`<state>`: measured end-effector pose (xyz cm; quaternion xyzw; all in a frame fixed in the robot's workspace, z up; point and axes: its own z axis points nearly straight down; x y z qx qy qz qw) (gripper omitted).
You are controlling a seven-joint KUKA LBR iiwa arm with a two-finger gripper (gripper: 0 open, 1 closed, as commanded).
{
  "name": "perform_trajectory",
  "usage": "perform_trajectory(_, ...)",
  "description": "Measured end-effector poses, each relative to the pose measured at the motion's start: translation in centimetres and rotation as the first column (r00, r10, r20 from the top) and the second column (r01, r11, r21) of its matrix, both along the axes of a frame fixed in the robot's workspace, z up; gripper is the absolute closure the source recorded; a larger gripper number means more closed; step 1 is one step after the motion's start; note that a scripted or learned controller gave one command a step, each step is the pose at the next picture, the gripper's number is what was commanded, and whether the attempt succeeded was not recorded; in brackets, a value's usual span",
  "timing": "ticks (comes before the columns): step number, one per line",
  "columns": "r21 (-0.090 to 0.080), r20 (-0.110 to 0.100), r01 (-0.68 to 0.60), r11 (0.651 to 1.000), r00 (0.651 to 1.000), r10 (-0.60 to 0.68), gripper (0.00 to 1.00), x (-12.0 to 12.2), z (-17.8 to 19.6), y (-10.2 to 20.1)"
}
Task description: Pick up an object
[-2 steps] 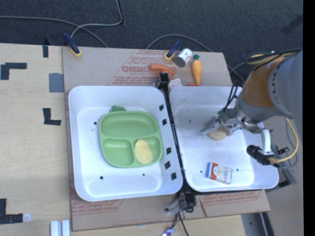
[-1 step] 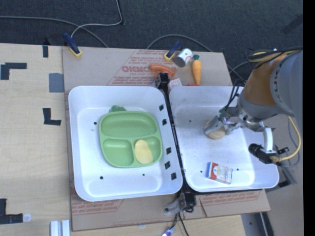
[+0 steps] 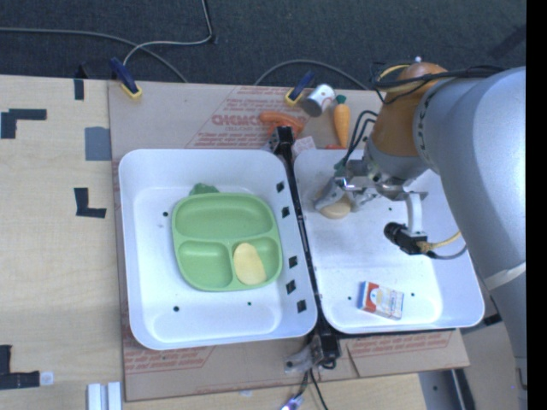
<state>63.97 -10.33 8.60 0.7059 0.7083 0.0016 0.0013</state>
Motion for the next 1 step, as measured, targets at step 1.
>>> perform_trajectory(1, 0.0, -0.004, 0.001, 1.0, 1.0, -0.001, 1.0, -2.6, 9.88, 4.72)
